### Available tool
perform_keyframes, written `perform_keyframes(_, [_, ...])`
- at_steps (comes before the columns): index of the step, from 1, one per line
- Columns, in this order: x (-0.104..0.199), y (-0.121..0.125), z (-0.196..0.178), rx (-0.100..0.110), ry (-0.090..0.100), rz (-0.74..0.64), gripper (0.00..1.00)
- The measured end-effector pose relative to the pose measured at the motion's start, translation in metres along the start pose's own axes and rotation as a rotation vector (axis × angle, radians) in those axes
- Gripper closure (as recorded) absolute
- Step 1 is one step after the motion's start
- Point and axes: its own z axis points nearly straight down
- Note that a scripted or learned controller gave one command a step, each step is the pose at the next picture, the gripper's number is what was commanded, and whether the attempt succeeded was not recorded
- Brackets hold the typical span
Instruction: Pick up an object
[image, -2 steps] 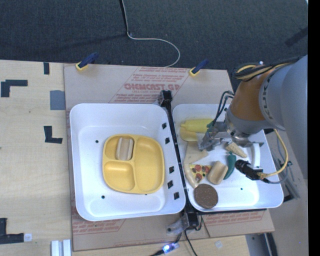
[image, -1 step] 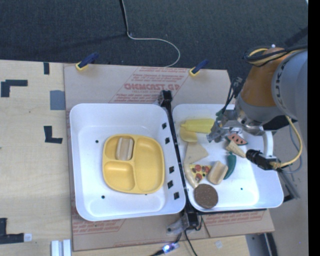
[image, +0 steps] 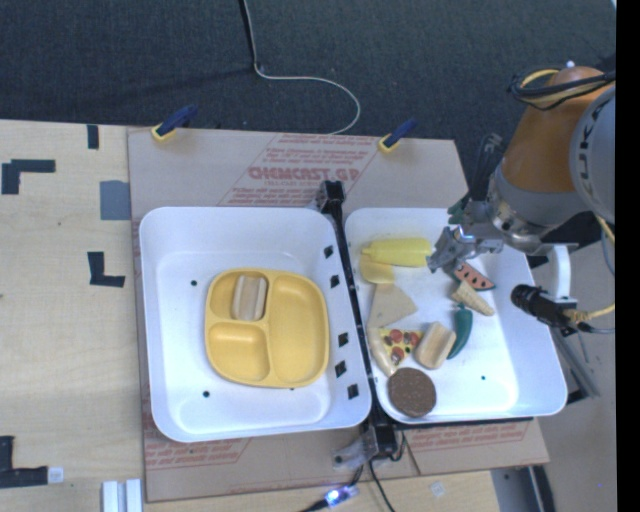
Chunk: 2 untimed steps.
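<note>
**Claw low over the right bin, near the toy food**

Two white bins sit side by side on the bench (image: 60, 300). The left bin (image: 170, 240) has a yellow plate (image: 290, 340) in it. The plate has three parts. A small tan block (image: 249, 296) lies in the top left part.

The right bin (image: 500, 390) holds a pile of toy food. A yellow banana (image: 395, 251) lies near the top, close to the wall between the bins. Below it is a pale wedge (image: 393, 302). Below that is a pizza slice (image: 397, 343) with red dots, and a tan bread piece (image: 435, 345) just beside it. A green pepper (image: 461, 329) lies next to the bread, on its right. A brown round cookie (image: 411, 391) sits at the bottom. A red and orange slice (image: 474, 275) lies near the top right, with a tan piece (image: 472, 299) under it.

The arm (image: 555, 150) comes in from the right. The claw (image: 447, 247) is down over the right bin, just to the right of the banana and just above the red slice. It is dark and small in the picture, so I cannot tell if it is open or closed. I see nothing held in it.
</note>
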Motion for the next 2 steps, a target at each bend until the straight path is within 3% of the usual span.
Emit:
perform_keyframes(1, [0.001, 0.000, -0.004, 0.003, 0.001, 0.001, 1.00])
perform_keyframes(2, [0.030, -0.044, -0.005, 0.007, 0.001, 0.000, 1.00])
